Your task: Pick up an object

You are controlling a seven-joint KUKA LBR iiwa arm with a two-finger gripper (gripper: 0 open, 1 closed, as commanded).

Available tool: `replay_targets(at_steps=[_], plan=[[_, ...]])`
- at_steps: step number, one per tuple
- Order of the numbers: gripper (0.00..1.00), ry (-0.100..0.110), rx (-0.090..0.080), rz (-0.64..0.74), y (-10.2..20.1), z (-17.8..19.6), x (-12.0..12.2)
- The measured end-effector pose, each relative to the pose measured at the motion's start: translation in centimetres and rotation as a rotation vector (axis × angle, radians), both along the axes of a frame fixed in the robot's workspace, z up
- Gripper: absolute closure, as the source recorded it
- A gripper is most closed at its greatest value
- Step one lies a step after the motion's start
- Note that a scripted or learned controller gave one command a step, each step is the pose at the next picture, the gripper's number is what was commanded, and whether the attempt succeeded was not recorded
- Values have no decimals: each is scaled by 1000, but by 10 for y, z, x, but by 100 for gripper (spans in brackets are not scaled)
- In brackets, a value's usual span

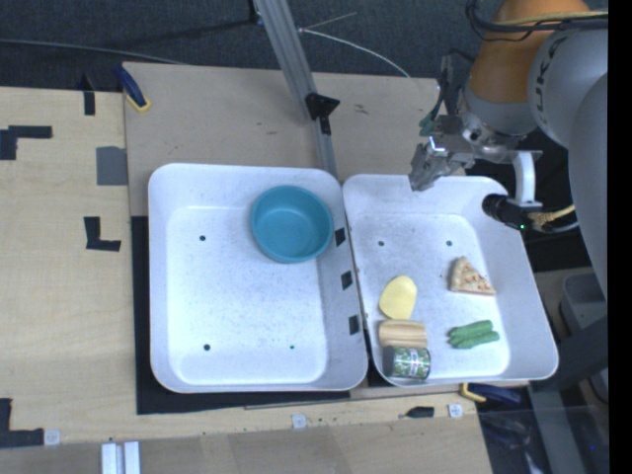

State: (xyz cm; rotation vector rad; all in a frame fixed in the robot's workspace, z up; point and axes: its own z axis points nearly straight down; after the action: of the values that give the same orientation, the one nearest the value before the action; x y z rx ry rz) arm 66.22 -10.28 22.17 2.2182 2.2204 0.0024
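My gripper (pixel 427 174) hangs over the far rim of the right bin (pixel 523 265), well apart from the objects below it, with nothing visible between its fingers. In the near half of that bin lie a yellow rounded piece (pixel 398 296), a tan block (pixel 403 333), a small green and silver can (pixel 407 363), a pizza slice (pixel 470 277) and a green pea pod (pixel 472 335). A blue bowl (pixel 290 223) sits upright in the far part of the left bin (pixel 168 265).
A slanted metal pole (pixel 292 62) runs down to the gap between the bins at the back. The arm's orange band (pixel 523 18) and a black cable (pixel 509 208) stand at the right bin's far right corner. Wooden bench surrounds both bins.
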Motion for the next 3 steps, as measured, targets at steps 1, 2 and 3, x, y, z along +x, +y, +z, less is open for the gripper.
replay_targets(at_steps=[1, 2, 3], plan=[[100, -1, 0, 1, 1, 53, 1], [100, 4, 2, 6, 64, 49, 5], [100, 4, 1, 5, 118, 49, 6]])
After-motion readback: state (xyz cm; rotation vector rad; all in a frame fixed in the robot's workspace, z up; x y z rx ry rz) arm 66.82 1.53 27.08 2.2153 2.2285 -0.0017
